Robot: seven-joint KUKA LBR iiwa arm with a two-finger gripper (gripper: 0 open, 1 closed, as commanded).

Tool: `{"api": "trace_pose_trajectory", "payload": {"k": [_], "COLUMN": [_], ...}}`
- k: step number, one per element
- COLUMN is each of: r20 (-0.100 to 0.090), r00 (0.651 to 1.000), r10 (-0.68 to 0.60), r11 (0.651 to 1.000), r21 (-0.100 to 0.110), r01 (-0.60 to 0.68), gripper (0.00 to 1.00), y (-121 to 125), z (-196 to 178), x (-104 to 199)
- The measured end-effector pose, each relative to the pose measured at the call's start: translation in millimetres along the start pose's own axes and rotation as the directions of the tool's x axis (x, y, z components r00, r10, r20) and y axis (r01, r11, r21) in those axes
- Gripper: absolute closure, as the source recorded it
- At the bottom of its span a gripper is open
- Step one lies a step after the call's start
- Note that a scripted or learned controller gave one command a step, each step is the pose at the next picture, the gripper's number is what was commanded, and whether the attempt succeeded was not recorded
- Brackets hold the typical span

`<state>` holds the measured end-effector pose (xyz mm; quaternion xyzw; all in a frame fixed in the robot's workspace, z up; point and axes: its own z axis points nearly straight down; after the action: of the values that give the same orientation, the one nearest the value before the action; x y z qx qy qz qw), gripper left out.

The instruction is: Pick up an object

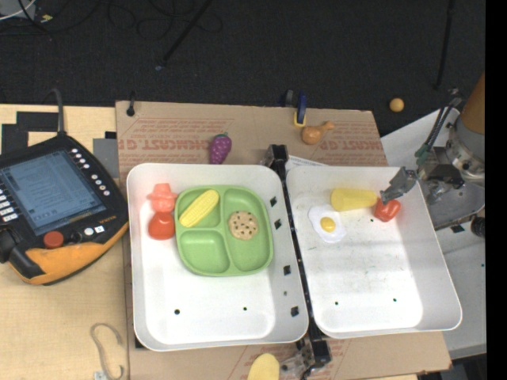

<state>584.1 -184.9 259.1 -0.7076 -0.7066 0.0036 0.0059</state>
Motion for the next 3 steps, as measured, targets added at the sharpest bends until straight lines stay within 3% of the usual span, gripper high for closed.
{"api": "trace_pose_trajectory", "payload": {"k": [1,3], "r20": [0.002,0.001], "r00": [1.000,1.000], "r10": [-0.002,-0.003], "r11": [1.000,1.000], "r21": [-0.011,-0.006], "r01": [0.002,0.003], "gripper": [0.00,0.00], "y": [2,0], "z": [-7,104], "x": [0,3]}}
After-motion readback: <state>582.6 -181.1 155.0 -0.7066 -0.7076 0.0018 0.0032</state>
